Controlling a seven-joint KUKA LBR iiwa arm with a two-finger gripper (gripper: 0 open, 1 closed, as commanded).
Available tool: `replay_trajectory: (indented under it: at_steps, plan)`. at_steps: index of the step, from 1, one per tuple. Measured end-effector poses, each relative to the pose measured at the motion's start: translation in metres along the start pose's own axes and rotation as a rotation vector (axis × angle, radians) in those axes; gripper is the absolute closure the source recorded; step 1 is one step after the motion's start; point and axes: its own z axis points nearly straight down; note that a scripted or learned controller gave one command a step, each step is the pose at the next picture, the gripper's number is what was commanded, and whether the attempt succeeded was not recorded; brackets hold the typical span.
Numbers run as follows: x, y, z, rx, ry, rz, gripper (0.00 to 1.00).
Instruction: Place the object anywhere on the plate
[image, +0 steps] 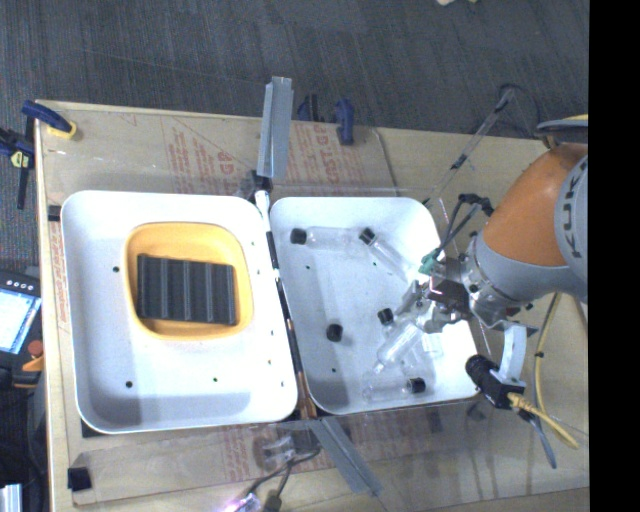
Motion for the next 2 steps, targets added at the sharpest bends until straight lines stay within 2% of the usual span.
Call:
replay_trajectory:
  at_steps: [1, 2]
  plan:
    - [0.068, -0.012, 0.007, -0.004, -0.002, -0.204, 1.00]
    - [0.134, 0.042, -0.064, -0.008, -0.003, -0.305, 1.00]
